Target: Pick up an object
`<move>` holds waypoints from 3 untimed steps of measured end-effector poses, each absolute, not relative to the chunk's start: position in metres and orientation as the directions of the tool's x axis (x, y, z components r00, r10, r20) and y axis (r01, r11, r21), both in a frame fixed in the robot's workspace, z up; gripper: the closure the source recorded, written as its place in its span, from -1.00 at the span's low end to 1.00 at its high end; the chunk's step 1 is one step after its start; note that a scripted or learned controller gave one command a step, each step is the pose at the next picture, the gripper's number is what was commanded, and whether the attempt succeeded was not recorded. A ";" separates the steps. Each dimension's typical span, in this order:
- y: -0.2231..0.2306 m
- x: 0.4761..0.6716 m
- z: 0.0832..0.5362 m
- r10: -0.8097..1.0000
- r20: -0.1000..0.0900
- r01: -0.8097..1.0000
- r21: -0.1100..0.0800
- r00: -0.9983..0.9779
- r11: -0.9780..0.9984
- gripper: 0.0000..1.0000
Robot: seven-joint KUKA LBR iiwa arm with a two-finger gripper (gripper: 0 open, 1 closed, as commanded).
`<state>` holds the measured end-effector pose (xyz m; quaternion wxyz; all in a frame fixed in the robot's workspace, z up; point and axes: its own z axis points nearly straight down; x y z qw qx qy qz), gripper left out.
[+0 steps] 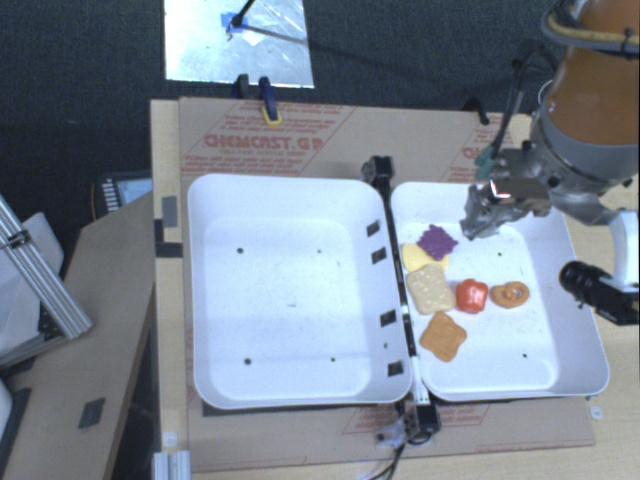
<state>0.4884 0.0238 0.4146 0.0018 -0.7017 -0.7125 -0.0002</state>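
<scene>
Over right bin (575, 368), tool (480, 220) hovers, fingers state unclear. Purple piece (437, 239) just at its 8 o'clock: small, light, probably stiff plastic; grip across narrow sides.

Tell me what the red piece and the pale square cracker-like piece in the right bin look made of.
Red rounded piece: probably moulded plastic, since a bright highlight suggests a glossy skin. Pale square cracker-like piece: likely plastic or foam toy food, matt, with a faintly dimpled face. The picture is too coarse to be sure.
</scene>
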 end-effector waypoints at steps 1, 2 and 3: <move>0.089 0.487 0.468 1.000 0.003 1.000 0.007 -0.011 0.011 1.00; 0.140 0.487 0.539 1.000 0.004 1.000 0.009 -0.009 0.009 1.00; 0.182 0.524 0.534 1.000 0.001 1.000 0.003 -0.007 0.007 1.00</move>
